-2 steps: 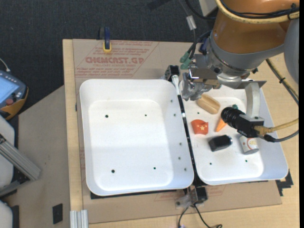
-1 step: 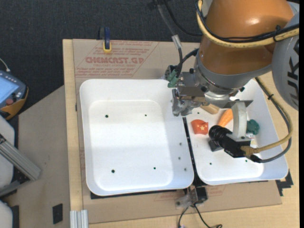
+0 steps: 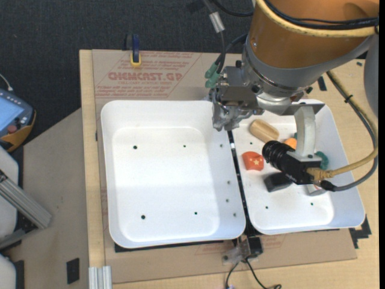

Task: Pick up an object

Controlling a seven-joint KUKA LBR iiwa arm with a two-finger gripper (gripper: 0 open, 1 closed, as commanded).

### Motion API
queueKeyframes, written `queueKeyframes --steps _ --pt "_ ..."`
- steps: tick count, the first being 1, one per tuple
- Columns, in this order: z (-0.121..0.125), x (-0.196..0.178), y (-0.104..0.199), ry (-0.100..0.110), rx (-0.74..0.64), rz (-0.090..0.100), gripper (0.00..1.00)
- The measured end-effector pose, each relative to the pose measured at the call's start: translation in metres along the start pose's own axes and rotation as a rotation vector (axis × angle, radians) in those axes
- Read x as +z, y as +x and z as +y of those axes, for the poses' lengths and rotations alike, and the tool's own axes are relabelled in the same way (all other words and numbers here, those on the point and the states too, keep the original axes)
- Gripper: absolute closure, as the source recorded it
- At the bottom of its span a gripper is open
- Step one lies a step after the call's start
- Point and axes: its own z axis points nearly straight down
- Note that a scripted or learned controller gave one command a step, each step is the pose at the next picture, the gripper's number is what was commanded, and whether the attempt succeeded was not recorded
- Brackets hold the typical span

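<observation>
A brown cardboard-topped bench [image 3: 150,71] carries two shallow white plastic bins with rounded corners, the left bin [image 3: 120,179] and the right bin [image 3: 289,218]. The grey metal tool [image 3: 224,120] hangs over their seam at the far rim; I cannot tell whether it is clenched or released. The right bin holds one tan wooden cylinder [image 3: 263,129], one flat black block [image 3: 277,183], one glossy red block [image 3: 252,161], and one orange piece [image 3: 291,142] and one teal piece [image 3: 323,158], both partly hidden.

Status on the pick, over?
End effector at the bins' shared rim, far end. Wooden peg and red block lie loose in right bin. Peg nearest, nothing between.
</observation>
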Motion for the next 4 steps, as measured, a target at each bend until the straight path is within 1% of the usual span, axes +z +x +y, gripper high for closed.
queueKeyframes --steps 1,2,3,4 --pt "0.000 -0.025 0.013 0.004 0.003 -0.002 1.00" --pt "-0.002 0.070 0.025 0.018 0.004 -0.007 1.00" --pt "-0.002 0.133 -0.047 0.017 0.013 -0.008 1.00" --pt "0.004 0.034 -0.013 -0.004 0.001 0.000 1.00"
